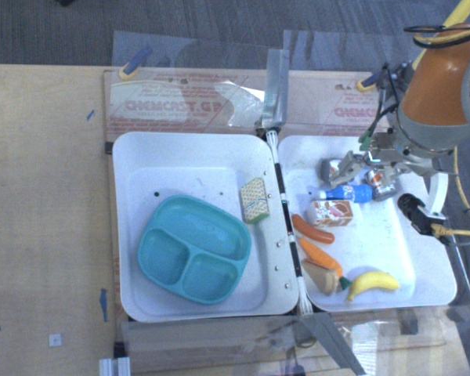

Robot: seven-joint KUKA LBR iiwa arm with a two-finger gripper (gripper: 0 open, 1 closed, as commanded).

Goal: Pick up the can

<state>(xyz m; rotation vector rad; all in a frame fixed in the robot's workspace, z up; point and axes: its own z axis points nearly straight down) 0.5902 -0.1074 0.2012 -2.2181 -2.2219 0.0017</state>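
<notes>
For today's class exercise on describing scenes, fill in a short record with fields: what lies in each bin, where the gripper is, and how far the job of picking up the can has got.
left bin: teal divided plate, sponge by its right wall
right bin: can, blue bottle, small carton, sausage, carrot, banana
gripper: low over the back of the right bin, near the can and blue bottle
fingers: too blurred to tell
can status: lies in the bin beside the gripper; no grasp visible
</notes>
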